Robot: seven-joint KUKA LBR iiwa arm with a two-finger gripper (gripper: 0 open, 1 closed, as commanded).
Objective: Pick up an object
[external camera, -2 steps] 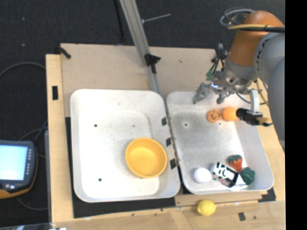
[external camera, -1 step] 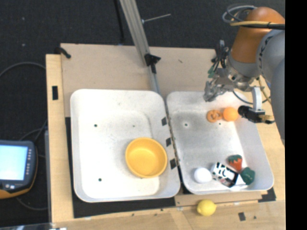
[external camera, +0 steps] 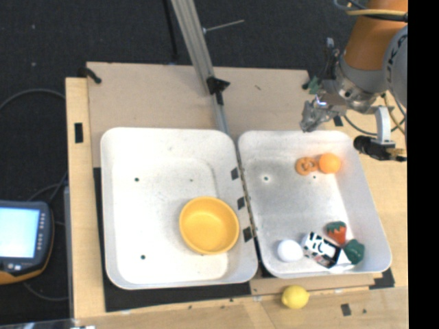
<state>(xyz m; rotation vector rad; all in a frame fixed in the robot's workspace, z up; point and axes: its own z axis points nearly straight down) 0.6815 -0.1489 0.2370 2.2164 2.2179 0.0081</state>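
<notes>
Near the far edge of the right bin (external camera: 357,204): a round orange ball (external camera: 330,163), touching a smaller, flatter orange piece (external camera: 306,166) on its left; together stretched along that edge. At the near right corner, crowded together: white ball (external camera: 289,250), black-and-white toy (external camera: 321,248), red and green pieces (external camera: 345,242). Yellow bowl (external camera: 209,225) in the left bin (external camera: 137,163). Lemon (external camera: 295,297) on the bench. Gripper (external camera: 314,118) above the right bin's far edge; finger state impossible to tell.

Yellow bowl (external camera: 209,225) (white bin (external camera: 137,156))
</notes>
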